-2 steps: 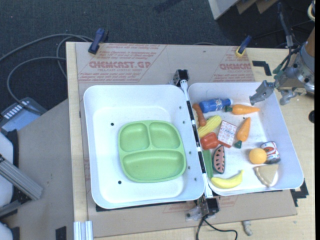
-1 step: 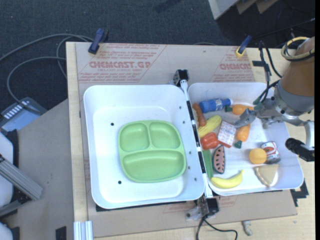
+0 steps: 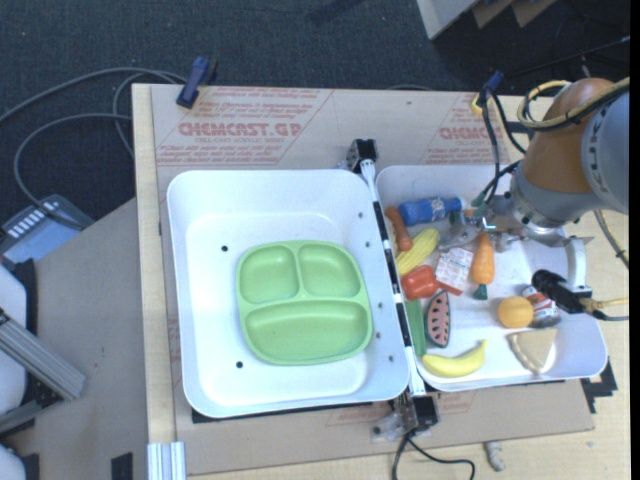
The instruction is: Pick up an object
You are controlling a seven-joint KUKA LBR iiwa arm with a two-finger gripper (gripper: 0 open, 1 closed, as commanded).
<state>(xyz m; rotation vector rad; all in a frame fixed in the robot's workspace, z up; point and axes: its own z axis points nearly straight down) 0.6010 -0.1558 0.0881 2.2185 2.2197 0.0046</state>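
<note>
So my arm point(image 3: 575, 158) comes in from the right, smooth grey casing with that orange band, and my gripper point(image 3: 484, 220) sits low over the right bin point(image 3: 590, 363), right at the top end of the toy carrot point(image 3: 483, 261). I honestly can't tell how the gripper is set from this angle, and can't tell if it's touching the carrot either. Both bins are shallow glossy white plastic with rounded corners, side by side on a pale wood-look surface point(image 3: 290, 128) with red lettering printed on it. The left bin point(image 3: 200, 268) holds a matte light green plate point(image 3: 303, 301), rounded rectangle shape, split into three compartments. The right bin has a pile of shiny plastic play food: a blue bottle point(image 3: 430, 210) lying on its side near the top, a yellow corn cob point(image 3: 417, 250) just below it, a red pepper point(image 3: 418, 282) next to a small white and red packet point(image 3: 454, 267), a watermelon slice point(image 3: 437, 319) wedge, a curved yellow banana point(image 3: 455, 361) along the near edge, a round orange point(image 3: 515, 312), and a tan triangular sandwich piece point(image 3: 533, 350) in the near right corner. The carrot is a tapered orange cone, sitting upright-ish in the middle of the bin between the packet and the orange.
</note>
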